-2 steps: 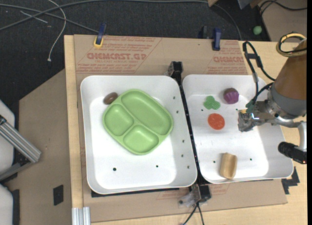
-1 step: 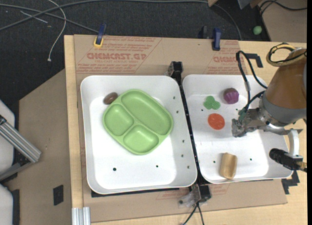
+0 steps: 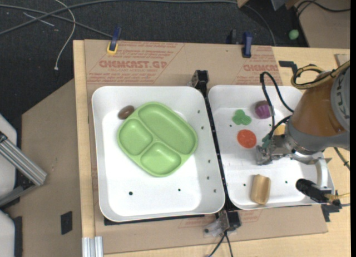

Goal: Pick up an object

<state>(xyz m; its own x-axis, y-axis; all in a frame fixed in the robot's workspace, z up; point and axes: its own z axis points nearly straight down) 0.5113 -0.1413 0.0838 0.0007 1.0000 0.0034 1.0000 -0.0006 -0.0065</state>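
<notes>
The right bin (image 3: 239,199) holds a red-orange round object (image 3: 246,138), a green leafy piece (image 3: 241,118), a purple round object (image 3: 262,109) and a tan cylinder (image 3: 260,188). My gripper (image 3: 265,154) is low in this bin, just right of and below the red-orange object, above the tan cylinder. Nothing shows between its fingers. The left bin (image 3: 111,194) holds a green divided plate (image 3: 158,138) and a small brown object (image 3: 127,112) at its upper left.
The grey arm with its orange band (image 3: 318,105) covers the right bin's right side. Black cables (image 3: 272,86) run over the bin's far edge. Blue clamps (image 3: 115,39) hold the cardboard base. A black divider (image 3: 210,122) separates the bins.
</notes>
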